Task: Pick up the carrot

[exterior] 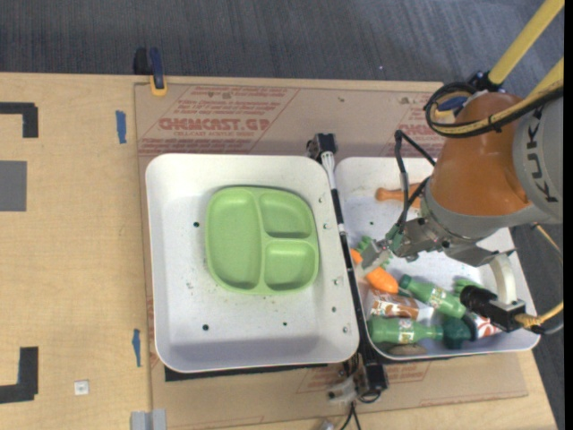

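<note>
One end effector [387, 251] low over right bin [363, 183], just above carrot [383, 280]

Arm [488, 164] cut off by right edge, its orange band hiding much of right bin [358, 173]. Gripper [387, 251] fingers too blurred to read. Orange item [391, 193] half hidden behind wrist (maybe carrot, can't tell). Bottle [432, 296] labels too small.

Board [219, 115] — red print "CHEMCAST GP"; arm [537, 164] — "KU".
</note>
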Robot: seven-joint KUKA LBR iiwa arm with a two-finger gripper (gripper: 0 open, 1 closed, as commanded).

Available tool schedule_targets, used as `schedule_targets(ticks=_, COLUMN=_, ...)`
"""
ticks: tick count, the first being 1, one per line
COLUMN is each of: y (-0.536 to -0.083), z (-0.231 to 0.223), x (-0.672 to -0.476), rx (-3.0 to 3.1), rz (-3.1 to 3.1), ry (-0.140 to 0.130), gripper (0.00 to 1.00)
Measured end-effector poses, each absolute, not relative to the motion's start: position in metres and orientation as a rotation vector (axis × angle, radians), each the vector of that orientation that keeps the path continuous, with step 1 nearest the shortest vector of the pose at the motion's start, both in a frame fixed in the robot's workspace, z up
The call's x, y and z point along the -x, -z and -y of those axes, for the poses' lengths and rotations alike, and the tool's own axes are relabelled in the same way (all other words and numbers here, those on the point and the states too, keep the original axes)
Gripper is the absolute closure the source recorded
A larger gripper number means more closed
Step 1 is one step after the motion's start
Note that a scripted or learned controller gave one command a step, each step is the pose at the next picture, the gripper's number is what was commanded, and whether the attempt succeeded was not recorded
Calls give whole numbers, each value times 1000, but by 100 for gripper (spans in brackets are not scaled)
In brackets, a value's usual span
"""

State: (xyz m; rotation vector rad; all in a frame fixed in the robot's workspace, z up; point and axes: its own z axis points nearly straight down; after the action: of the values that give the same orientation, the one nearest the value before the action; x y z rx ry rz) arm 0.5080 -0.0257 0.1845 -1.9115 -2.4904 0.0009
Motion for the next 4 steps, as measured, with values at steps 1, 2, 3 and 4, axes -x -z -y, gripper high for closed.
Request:
schedule_targets(ticks=1, y=-185, z=26, x=-508, rx=1911, rz=2490, ry=-1, gripper=0)
schedule_targets(ticks=2, y=-185, z=26, x=-508, rx=1911, rz=2490, ry=-1, gripper=0)
schedule_targets(ticks=3, y=-185, z=26, x=-508, rx=1911, rz=2490, ry=-1, gripper=0)
schedule_targets(ticks=4, y=-185, z=26, x=-508, rx=1911, rz=2490, ry=-1, gripper=0)
